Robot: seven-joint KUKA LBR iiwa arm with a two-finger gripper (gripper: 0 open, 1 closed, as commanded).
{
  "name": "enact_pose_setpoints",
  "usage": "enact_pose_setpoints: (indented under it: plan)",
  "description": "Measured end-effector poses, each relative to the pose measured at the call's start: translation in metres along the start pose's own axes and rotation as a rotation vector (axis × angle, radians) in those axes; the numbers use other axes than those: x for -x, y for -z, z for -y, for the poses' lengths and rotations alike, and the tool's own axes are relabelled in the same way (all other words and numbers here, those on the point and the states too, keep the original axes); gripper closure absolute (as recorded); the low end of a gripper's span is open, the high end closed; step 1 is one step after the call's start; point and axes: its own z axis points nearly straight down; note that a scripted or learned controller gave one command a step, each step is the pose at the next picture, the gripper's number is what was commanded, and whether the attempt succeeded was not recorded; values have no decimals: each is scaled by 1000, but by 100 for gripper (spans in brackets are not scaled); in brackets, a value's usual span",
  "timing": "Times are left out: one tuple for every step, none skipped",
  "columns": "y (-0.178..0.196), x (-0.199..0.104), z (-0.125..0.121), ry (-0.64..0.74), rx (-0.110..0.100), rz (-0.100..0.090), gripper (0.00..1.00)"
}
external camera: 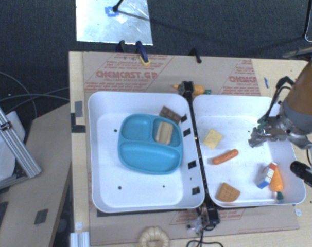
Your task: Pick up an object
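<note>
The camera view looks down on two white bins side by side, and the arm point(305, 96) comes in at the right edge of the frame. Its gripper point(260, 136) hangs over the upper right part of the right bin point(238, 104), above bare white floor. From here I cannot tell how wide it stands, and nothing shows between its tips.

Candidates lie in that same bin. A sausage point(225, 157) sits near the middle, tilted. A yellow cheese point(213, 138) slice lies just up and left of it. A waffle point(227, 192) rests at the lower edge, and a carrot point(276, 181) touches a small colourful block point(265, 175) toward the lower right. The left bin point(107, 153) holds a blue tray point(145, 156) with a bread piece point(163, 133) in its upper right compartment.

The sausage looks the best bet to me: closest, free on all sides, and thick enough to grip. To do it well, I would turn the wrist so the closing line crosses the sausage's short axis, centre over its middle, descend straight, and lift slowly. The flat cheese and waffle would likely slip out.
</note>
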Motion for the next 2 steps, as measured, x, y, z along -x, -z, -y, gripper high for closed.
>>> enact_pose_setpoints:
  plan:
    - [26, 0, -2, -1, -3, -1, 100]
    - [21, -61, 0, 5, -7, -4, 100]
